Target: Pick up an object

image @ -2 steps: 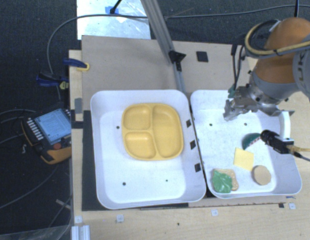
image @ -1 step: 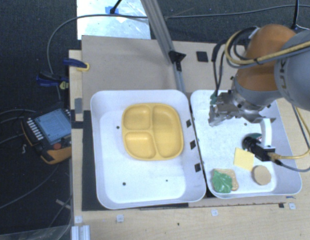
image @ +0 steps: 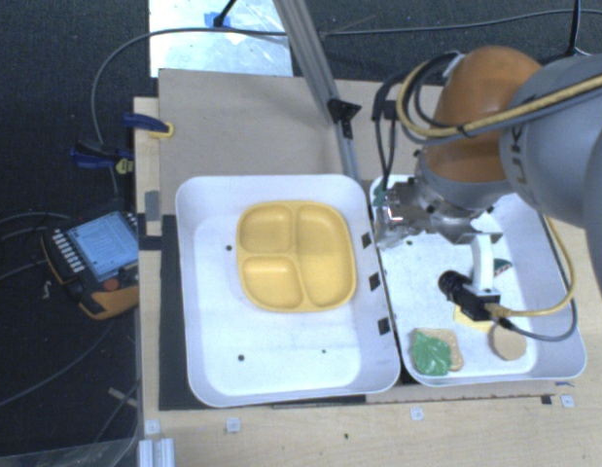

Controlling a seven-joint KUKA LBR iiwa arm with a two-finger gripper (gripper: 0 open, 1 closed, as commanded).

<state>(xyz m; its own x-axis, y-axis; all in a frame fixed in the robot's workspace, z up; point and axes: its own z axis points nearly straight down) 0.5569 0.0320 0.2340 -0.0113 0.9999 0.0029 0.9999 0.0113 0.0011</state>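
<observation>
**Slanted overhead view of the bench [image: 232,115], which bears two shallow white bins side by side.**

The left bin [image: 208,358] holds a yellow divided plate [image: 296,256]. It lies flat in the far half of the bin, nearer the wall next to the other bin.

The right bin [image: 565,358] holds the loose objects for picking:
- A green piece [image: 432,350] lies near the front left corner, with a tan edge showing along its right side.
- A tan disc [image: 508,343] lies near it on the right, close to the front wall.
- A small yellow piece [image: 467,312] sits just behind the gap between those two and is partly covered.
- A white-and-green item [image: 498,266] lies further back, too small to identify.

The grey arm [image: 563,125], with its orange band [image: 480,86], reaches in from the right. Its hand [image: 390,214] is over the far left corner of the right bin, just beside the dividing walls. Whether the hand is wide or narrow cannot be told from this angle. All four objects lie on the bin floor, apart from the hand.

A handheld device with a blue screen [image: 98,246] lies on the dark floor to the left of the bench, among cables.
</observation>
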